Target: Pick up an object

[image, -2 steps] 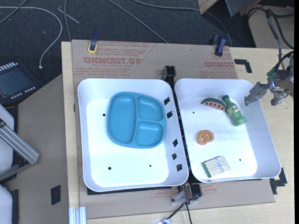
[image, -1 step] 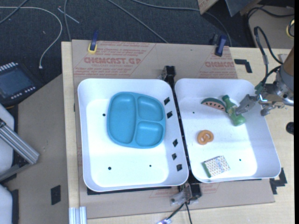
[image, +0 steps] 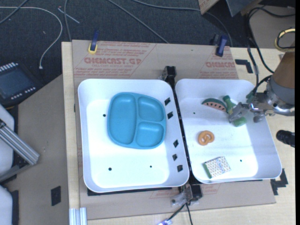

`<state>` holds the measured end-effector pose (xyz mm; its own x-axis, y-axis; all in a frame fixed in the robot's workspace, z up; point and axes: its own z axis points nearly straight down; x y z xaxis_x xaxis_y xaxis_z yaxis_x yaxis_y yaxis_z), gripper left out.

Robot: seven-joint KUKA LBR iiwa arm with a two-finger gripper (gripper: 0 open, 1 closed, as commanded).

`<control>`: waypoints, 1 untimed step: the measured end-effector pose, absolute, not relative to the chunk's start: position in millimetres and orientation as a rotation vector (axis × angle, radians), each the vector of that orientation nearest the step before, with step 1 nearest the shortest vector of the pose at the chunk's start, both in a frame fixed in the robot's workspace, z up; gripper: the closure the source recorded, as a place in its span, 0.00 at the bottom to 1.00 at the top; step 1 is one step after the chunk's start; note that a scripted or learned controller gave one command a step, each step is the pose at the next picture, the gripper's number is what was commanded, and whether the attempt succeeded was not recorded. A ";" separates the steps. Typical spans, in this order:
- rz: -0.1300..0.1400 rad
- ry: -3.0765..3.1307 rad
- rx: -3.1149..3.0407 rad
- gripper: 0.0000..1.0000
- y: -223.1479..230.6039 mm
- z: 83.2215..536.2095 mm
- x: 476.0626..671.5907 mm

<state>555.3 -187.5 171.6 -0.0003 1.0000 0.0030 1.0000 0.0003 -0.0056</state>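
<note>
Two shallow white plastic bins: left bin, right bin.

Left bin contents: one blue three-compartment plastic plate.

Right bin contents: four items.
- One watermelon-slice toy, red with green rind.
- One green plastic piece.
- One orange ring-shaped pretzel toy.
- One flat patterned packet with a green edge.

Two blue clamps: and.

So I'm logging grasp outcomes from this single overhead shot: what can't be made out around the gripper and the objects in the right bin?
- The gripper, camera view: blurred, so whether it is open or shut cannot be told.
- The green object: partly covered by the gripper; whether it is gripped is unclear.
- The arm: cut off by the frame's right edge.
- The patterned packet: print too small to read.
</note>
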 end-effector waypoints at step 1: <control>0.003 -2.216 -2.219 0.00 -195.9 122.7 551.0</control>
